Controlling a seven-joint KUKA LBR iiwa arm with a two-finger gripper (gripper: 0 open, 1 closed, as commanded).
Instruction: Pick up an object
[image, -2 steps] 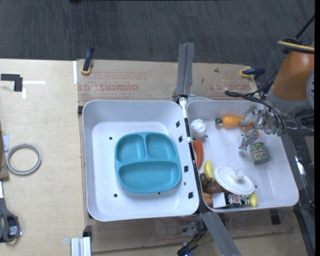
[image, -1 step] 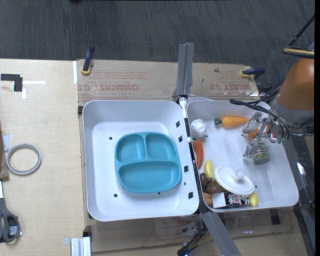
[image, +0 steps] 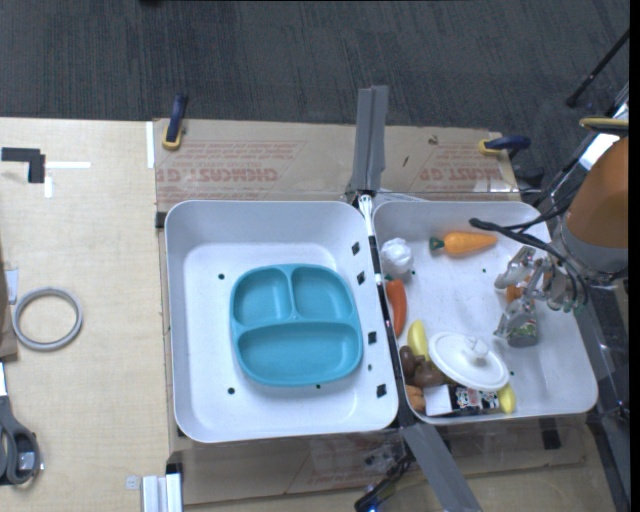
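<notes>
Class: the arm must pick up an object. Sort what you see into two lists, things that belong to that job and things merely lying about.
Belongs to the job:
pincer
orange carrot
white lid
banana
right bin

Lying about:
blue divided plate in the left bin
tape roll
scissors

Pale wooden bench (image: 80, 400), two white bins (image: 190, 330) side by side, tape roll (image: 45, 318), scissors (image: 15, 450) at left edge

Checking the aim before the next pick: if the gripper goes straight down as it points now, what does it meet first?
Probably bare floor of the right bin. The gripper hangs right of the white lid, seemingly apart from it, though depth is unclear from this slanted view.
</notes>
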